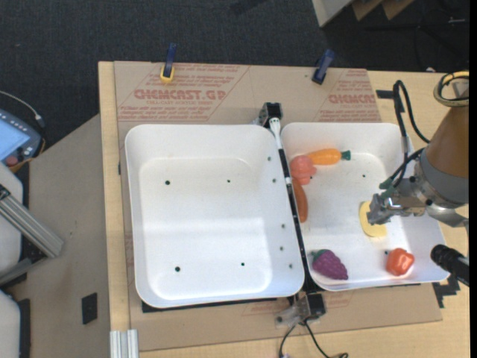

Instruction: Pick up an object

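Nearest the camera, at the near edge of the right-hand white plastic bin [350, 136], lie a purple plastic bunch of grapes [329, 264] and, to its right, a glossy red plastic pepper [400, 261], well apart from each other. My pincer [378, 211] hangs low over the middle of that bin, directly above a pale yellow rounded toy piece [375, 227], which peeks out just beneath it. Whether the pincer is apart or together I cannot tell; the wrist body hides its tips from above. That yellow piece looks like my target, since I am lined up over it rather than the others. Along the bin's left wall sit a pinkish-orange round fruit [302, 168] touching a long orange sausage-shaped piece [299, 201], and farther back an orange plastic carrot with a green tip [326, 156]. The toys lie scattered, leaving me room to come down. The large left-hand white bin [205, 203] sits beside it on the cardboard-covered table [112, 200].
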You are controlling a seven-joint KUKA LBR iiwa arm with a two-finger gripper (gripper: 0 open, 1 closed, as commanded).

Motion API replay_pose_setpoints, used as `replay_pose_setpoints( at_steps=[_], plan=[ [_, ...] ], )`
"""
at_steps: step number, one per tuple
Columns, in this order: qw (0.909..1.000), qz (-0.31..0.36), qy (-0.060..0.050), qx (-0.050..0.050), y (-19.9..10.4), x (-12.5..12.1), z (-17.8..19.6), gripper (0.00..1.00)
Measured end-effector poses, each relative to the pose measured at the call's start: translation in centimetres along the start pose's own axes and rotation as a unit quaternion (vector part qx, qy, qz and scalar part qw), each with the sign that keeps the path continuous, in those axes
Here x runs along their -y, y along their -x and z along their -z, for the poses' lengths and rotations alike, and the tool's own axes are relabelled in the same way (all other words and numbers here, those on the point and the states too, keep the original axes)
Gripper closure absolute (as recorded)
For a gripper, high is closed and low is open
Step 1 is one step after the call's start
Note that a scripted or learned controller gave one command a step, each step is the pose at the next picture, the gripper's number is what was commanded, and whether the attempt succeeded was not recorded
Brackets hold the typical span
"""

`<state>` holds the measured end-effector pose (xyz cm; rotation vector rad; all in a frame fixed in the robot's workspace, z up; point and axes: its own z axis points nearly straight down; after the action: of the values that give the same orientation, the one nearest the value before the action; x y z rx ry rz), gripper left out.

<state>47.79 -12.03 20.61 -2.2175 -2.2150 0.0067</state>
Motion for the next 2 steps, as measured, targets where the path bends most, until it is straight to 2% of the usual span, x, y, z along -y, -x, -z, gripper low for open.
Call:
replay_pose_setpoints(
  at_steps=[1,2],
  plan=[
    [0.9999,0.005,0.011,0.001,-5.6,-0.2,12.4,1.0],
    [1.0,0.001,0.001,0.0,-6.9,0.0,5.7,1.0]
  ],
)
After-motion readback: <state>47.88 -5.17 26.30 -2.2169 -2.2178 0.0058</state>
